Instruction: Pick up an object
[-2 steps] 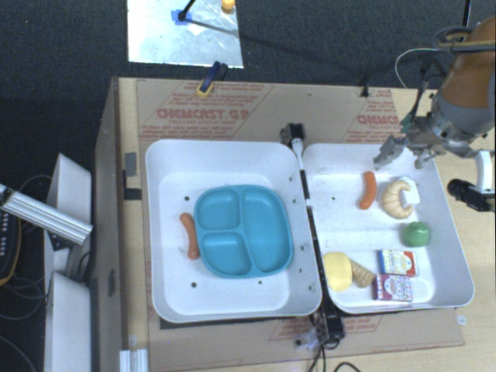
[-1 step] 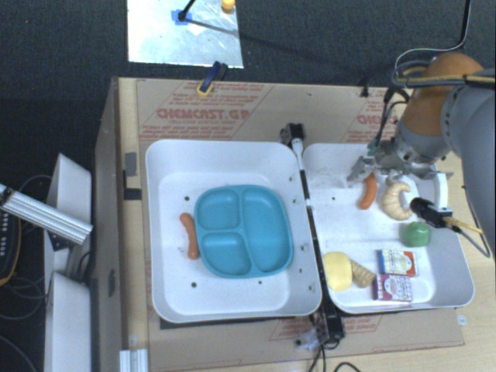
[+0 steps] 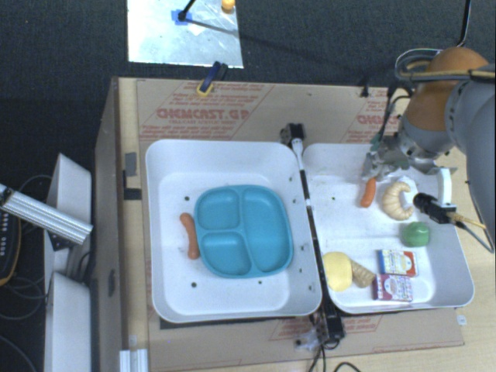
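Right bin (image 3: 457, 285): carrot (image 3: 367, 193) just below end effector (image 3: 377, 163).

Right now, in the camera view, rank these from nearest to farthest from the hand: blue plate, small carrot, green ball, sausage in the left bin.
1. Small carrot, just below the hand, right bin.
2. Green ball, lower right of it, same bin.
3. Blue plate, middle of the left bin.
4. Sausage, beyond the plate's left side.

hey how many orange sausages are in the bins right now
2. One sausage lies in the left bin, left of the blue tray. The other sausage is in the right bin, below the tool.
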Motion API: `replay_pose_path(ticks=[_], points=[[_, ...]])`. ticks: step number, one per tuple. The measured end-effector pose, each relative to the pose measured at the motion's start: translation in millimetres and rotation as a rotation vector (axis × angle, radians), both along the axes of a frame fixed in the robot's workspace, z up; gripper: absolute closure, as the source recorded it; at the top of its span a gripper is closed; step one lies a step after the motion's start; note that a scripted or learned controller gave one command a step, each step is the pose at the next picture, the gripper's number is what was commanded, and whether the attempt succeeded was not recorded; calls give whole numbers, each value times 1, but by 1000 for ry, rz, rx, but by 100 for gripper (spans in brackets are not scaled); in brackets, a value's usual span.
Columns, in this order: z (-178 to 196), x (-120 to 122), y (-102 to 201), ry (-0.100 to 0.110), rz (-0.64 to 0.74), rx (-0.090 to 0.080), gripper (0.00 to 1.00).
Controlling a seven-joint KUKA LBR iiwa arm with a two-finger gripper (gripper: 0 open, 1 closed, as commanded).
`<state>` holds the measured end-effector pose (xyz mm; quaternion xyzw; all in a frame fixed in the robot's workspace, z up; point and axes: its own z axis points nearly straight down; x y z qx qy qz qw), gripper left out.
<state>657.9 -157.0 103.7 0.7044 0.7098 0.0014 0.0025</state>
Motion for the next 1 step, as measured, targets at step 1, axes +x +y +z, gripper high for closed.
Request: replay_pose_path(ticks=[1], points=[[83, 12, 83, 0, -3, 3, 100]])
